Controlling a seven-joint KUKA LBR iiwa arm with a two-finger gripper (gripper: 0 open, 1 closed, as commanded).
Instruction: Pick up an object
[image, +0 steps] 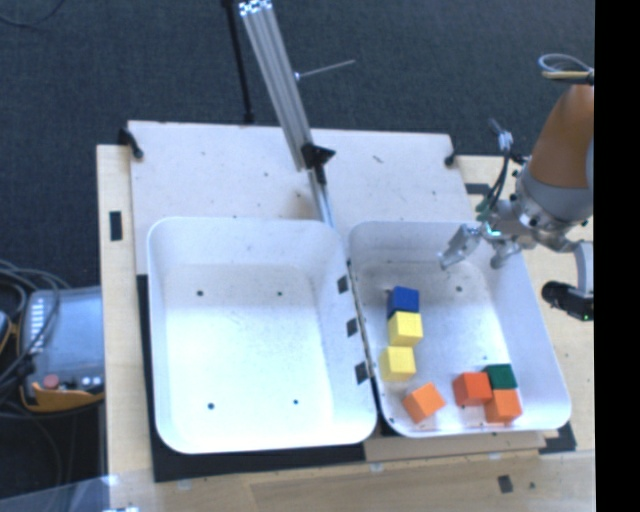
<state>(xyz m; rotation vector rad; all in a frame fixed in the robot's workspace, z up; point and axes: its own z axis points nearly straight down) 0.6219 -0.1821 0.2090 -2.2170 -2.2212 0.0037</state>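
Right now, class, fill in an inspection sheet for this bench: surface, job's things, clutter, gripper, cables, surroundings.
Surface: wooden bench bearing a left bin and a right bin, side by side.
Job's things: all in the right bin: blue cube, two yellow cubes in a column below it; orange cube near the front wall; two orange cubes and a green cube clustered at front right.
Clutter: nothing seen.
Gripper: gripper open over the right bin's back edge, holding nothing.
Cables: black cables at far left.
Surroundings: dark carpet; metal pole rising at the back.
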